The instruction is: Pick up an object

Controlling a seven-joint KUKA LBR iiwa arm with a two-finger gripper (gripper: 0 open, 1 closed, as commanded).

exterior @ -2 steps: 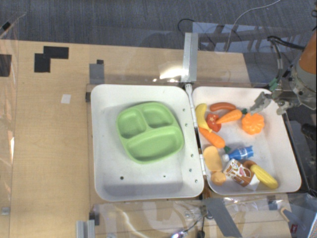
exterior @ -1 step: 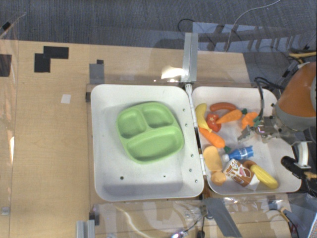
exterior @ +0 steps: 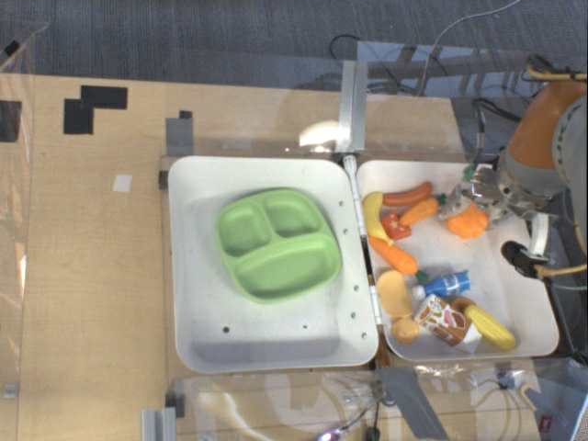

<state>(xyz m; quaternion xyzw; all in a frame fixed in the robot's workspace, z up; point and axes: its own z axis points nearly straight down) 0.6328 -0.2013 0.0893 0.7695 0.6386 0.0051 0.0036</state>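
A light wooden bench (exterior: pixel 83 274) is seen from above, with dark grey carpet (exterior: pixel 230 16) behind it and black marks near its far left corner. Two shallow white bins are set side by side on it. In the left bin (exterior: pixel 197 338) a smooth green plastic plate (exterior: pixel 277 243) with three sections is laid flat. The right bin (exterior: pixel 537 324) is packed with small toy foods. The arm is reached in from the right, and its gripper (exterior: pixel 480 194) is held low at the far side of this bin. Whether the gripper is wide or closed cannot be told. A round orange toy (exterior: pixel 468 222) is found right under the gripper, touching or almost touching it. To its left a red sausage (exterior: pixel 407 194), a small orange carrot (exterior: pixel 419 212) and a yellow banana (exterior: pixel 372 216) are placed close together. Nearer the front edge a long carrot (exterior: pixel 393 254), a blue bottle (exterior: pixel 447 283), a brown packet (exterior: pixel 443 320) and a second yellow banana (exterior: pixel 491 328) are piled
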